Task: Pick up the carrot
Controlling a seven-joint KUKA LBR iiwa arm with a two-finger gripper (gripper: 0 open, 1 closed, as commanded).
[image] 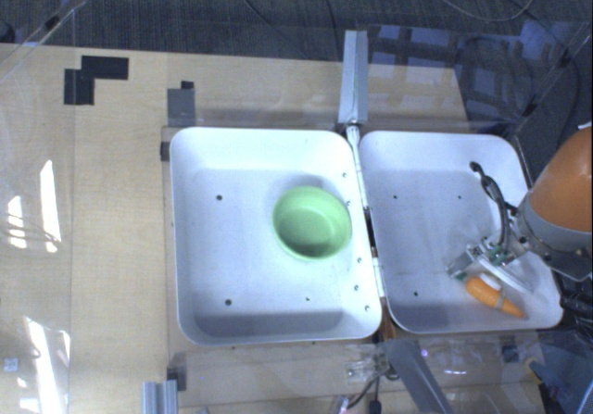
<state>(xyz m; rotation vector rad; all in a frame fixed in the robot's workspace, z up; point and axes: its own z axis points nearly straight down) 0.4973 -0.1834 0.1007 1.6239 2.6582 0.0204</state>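
Observation:
The carrot point(493, 295), short and orange, lies in the front right corner of the right bin point(422, 218), close to its front wall. My gripper point(488, 275) hangs low right over it, reaching in from the right under the orange band of the arm point(565, 190). Its two silvery fingers point(463, 263) stand spread apart, one at the carrot's left end and one over its right part. The gripper is open, and the carrot rests on the bin floor just in front of the fingertips, not lifted.
A green bowl point(312, 220) sits right of the middle of the left bin point(213, 245). A metal divider point(365, 218) separates the two bins. The right bin's front and right walls stand close to the carrot.

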